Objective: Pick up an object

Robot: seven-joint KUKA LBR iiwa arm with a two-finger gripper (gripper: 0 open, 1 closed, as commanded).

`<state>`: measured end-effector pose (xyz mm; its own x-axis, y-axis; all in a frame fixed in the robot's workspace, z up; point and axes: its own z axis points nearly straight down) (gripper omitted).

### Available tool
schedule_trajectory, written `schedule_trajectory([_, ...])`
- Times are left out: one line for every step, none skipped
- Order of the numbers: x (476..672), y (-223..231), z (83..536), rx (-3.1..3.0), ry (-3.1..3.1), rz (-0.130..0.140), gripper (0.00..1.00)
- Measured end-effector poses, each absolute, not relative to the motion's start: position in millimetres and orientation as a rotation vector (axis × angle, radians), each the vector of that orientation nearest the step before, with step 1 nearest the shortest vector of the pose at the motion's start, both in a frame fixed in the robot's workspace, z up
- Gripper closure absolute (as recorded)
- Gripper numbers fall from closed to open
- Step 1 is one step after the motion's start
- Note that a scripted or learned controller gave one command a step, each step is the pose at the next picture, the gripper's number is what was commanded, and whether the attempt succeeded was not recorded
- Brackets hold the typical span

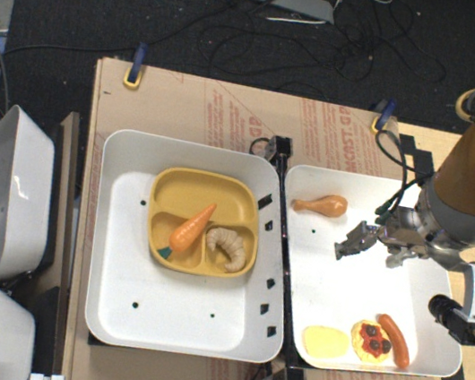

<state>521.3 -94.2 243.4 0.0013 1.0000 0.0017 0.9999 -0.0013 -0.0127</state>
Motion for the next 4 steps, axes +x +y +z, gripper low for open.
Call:
schedule_trajectory([523.6, -94.2, 249.1, -2.220, -2.222, 0.001, 0.00])
schedule_trajectory([528.4, -87.6, 202.6, -2.220, -2.218, 0.004, 0.00])
schedule_trajectory([534.1, -93.7, 143.9, -2.221, -2.216, 0.005, 0.00])
schedule_trajectory([532.7, -93.1, 89.9, -2.221, -2.216, 0.005, 0.00])
